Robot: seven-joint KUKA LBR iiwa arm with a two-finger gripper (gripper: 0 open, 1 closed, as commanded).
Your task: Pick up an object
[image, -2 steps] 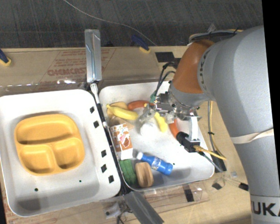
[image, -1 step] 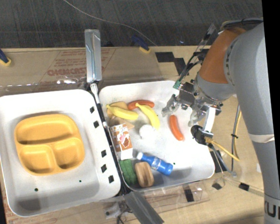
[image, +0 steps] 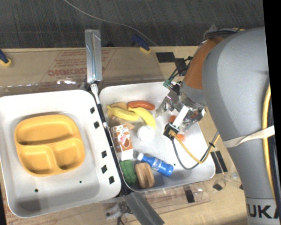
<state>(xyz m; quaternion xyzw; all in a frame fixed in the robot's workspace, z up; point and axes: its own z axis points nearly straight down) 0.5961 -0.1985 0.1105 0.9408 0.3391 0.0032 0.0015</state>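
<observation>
Bench, two white bins: left bin (image: 7, 162) holds a yellow tray (image: 48, 143); right bin (image: 205, 170) holds banana (image: 131, 114), sausage (image: 141, 105), ball (image: 145, 132), bottle (image: 156, 164), clustered leftward within reach; gripper (image: 174, 126) low over its right side, grasp undeterminable.

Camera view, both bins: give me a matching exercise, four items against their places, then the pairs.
Items:
1. yellow tray
2. banana
3. blue bottle
4. gripper

Places:
A. over the right side of the right bin
B. near the front wall of the right bin
C. inside the left bin
D. near the back of the right bin, beside a red sausage

Pairs: 1-C, 2-D, 3-B, 4-A
</observation>
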